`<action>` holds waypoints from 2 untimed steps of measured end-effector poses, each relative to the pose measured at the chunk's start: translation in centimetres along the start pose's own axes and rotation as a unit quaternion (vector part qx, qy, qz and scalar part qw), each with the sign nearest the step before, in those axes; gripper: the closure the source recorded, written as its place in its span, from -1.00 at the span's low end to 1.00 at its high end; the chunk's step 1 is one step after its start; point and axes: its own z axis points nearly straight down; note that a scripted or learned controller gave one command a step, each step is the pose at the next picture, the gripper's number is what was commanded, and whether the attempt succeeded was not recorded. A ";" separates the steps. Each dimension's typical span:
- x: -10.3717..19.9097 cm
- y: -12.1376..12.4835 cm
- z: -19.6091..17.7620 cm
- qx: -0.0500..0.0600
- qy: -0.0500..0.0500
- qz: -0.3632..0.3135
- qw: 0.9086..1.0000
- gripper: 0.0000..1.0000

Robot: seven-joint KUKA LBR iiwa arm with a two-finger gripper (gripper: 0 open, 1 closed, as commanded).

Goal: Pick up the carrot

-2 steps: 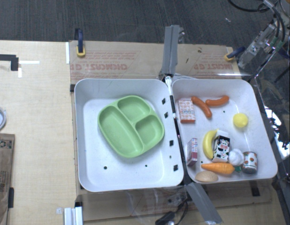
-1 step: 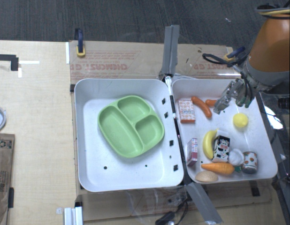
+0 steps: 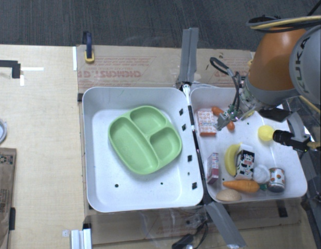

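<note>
Nearest the camera, the carrot [image 3: 242,185] lies on its side along the near edge of the right bin [image 3: 301,178], well apart from the gripper [image 3: 226,119], which hangs over the far part of that bin; whether its fingers are open or shut cannot be told.

Largest in view is the grey and orange arm [image 3: 277,61], reaching in from the right, with part of the word "KUKA" readable on its casing. The left bin [image 3: 93,139] holds a green divided plate [image 3: 145,139]. Beyond both bins lies a strip of brown cardboard [image 3: 129,64] with red print too faint to read.

Around the carrot: a banana [image 3: 232,158] just beyond it, a black-and-white carton [image 3: 246,163] beside the banana, a small tin can [image 3: 277,179] to the right, a pale rounded thing [image 3: 229,195] touching the carrot's near side, and a small pink carton [image 3: 213,168] to the left. Farther off sit a lemon [image 3: 266,133] and an orange-and-white box [image 3: 205,122] just left of the gripper. A small orange thing [image 3: 217,110] lies by the gripper's far side.
</note>
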 end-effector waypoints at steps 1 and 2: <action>-3.9 2.2 -2.6 -0.001 -0.001 0.080 0.997 1.00; 0.3 -7.5 -15.4 0.000 -0.001 0.110 0.994 1.00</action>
